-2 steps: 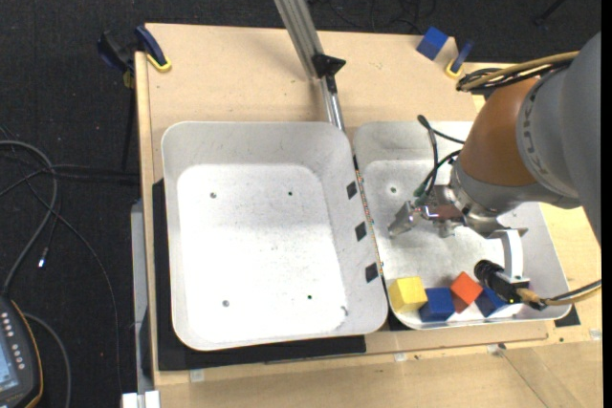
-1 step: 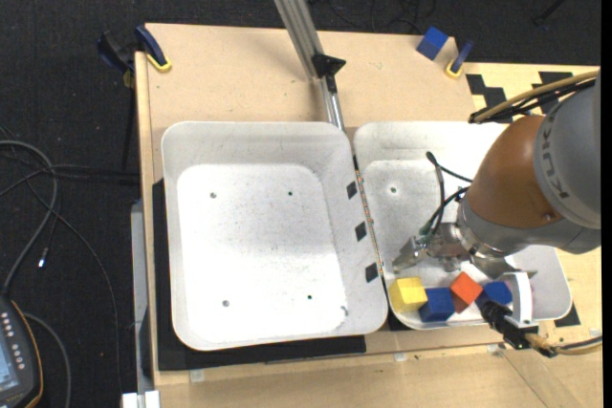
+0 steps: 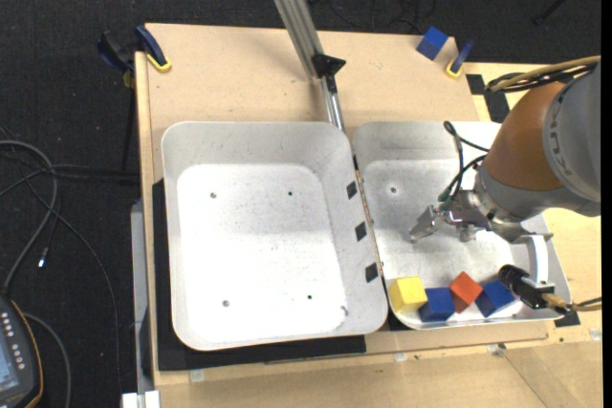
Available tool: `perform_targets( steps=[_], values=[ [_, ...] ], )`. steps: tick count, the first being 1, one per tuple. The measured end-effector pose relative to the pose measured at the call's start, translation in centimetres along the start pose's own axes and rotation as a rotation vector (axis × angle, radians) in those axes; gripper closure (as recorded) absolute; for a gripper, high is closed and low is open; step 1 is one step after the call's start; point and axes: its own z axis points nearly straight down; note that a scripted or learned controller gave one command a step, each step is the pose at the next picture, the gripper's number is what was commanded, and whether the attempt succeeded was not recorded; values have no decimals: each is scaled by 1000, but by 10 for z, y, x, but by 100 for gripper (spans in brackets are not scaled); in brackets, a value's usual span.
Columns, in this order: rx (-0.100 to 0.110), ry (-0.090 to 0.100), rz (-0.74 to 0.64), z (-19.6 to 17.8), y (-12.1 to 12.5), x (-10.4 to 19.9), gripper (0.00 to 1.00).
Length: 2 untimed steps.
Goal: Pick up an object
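We see our one arm (image 3: pixel 559 134) reaching in from the right side of the bench, its grey housing and orange band (image 3: pixel 521 148) bulking over the right bin's far right corner. From there the wrist slopes down and to the left, toward the middle of that bin. Our gripper (image 3: pixel 442 223) hangs at its end, pointing left and slightly toward the near edge, metal fingers (image 3: pixel 424 226) low over the bin floor. Nothing shows between them, and we cannot tell how wide they stand. Dark cables loop along the wrist.
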Motion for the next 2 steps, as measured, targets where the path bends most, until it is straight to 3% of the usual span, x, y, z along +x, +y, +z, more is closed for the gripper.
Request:
perform_targets(
  steps=[1, 2],
  values=[
    [-1, 2, 2, -66, -23, 0, 0],
    [6, 3, 3, -59, -44, -6, 0]
  ],
)
